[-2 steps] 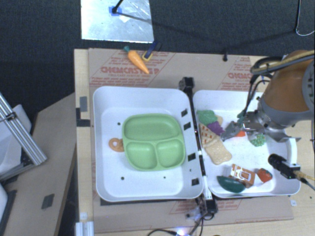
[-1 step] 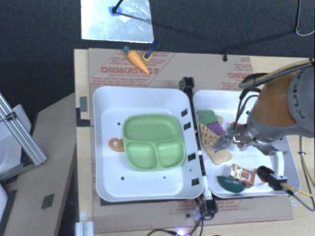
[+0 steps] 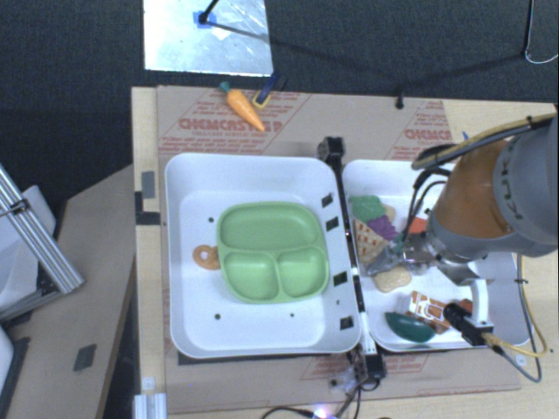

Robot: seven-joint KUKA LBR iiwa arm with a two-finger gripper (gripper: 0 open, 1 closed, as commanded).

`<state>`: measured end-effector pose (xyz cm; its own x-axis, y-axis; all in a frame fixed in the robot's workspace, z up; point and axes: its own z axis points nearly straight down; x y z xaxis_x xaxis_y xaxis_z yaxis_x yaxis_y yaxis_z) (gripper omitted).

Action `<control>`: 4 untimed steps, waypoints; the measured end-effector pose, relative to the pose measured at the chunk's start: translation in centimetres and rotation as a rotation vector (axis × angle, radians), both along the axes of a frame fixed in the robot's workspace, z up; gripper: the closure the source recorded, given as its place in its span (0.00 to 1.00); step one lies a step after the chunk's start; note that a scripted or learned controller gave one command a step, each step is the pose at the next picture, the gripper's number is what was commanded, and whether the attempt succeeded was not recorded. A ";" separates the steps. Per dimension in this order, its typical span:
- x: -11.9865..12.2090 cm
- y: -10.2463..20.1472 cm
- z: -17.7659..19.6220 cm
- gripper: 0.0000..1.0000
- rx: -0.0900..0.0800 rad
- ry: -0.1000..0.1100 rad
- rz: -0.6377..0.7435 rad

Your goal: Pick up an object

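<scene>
Small toy foods [image 3: 377, 234], a green piece, a purple one and a tan waffle, lie in the right white bin [image 3: 397, 171], just beside the end effector [image 3: 390, 260]; its grip I cannot tell.

Robotics lab: grey/orange arm [image 3: 489, 203] over cardboard-topped table [image 3: 367, 116] w/ two white bins [image 3: 188, 234], toy food, loose cables.

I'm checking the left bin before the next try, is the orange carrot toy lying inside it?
No, the carrot lies on the cardboard beyond the left bin, outside its far rim.
</scene>
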<state>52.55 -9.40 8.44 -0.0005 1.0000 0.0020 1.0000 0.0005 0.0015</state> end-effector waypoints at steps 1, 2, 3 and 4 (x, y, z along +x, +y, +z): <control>0.3 -0.1 1.4 1.00 -0.003 -0.010 0.001; 0.1 -0.8 6.0 1.00 -0.003 -0.004 0.000; -0.3 -0.5 10.5 1.00 -0.003 -0.004 0.003; -0.2 -0.5 14.2 1.00 -0.003 -0.004 0.004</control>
<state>52.37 -9.91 22.64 -0.0043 1.0000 -0.0010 1.0000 0.0044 0.0053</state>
